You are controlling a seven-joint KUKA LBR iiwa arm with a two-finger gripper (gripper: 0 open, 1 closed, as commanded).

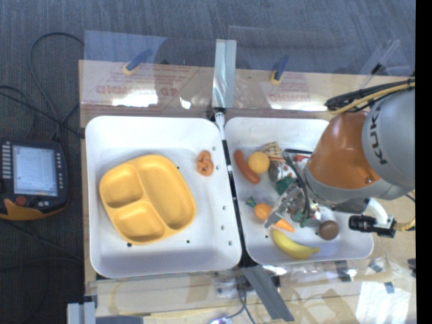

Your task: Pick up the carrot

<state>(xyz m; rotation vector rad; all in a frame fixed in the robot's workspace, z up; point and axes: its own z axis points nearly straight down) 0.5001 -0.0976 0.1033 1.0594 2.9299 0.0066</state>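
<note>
Two shallow white bins sit side by side on the bench. The left bin (101, 248) carries a glossy yellow divided tray (146, 198), three rounded compartments, smooth plastic, set at a slant. Up near this bin's right wall lies a small orange pretzel-like piece (204, 163), knobbly and curled.

Over to the right bin (351, 252), and it's crowded. A reddish sausage (246, 166) lies slantwise by the left wall, a round yellow-orange fruit (258, 162) touching it. Down at the front, a curved yellow banana (294, 246), smooth-skinned, and just beside it to the right a dull brown round item (328, 230).

And here's the carrot (281, 225): small, bright orange, tapered to a point, lying in the middle of the right bin just above the banana. A rounder orange piece with a green tip (260, 210) sits close to its left.

The hand (291, 204) hangs right over the carrot, metal parts tangled with green bits beneath the orange band (344, 157); whether it is spread or pressed together, I cannot tell from this angle.
</note>
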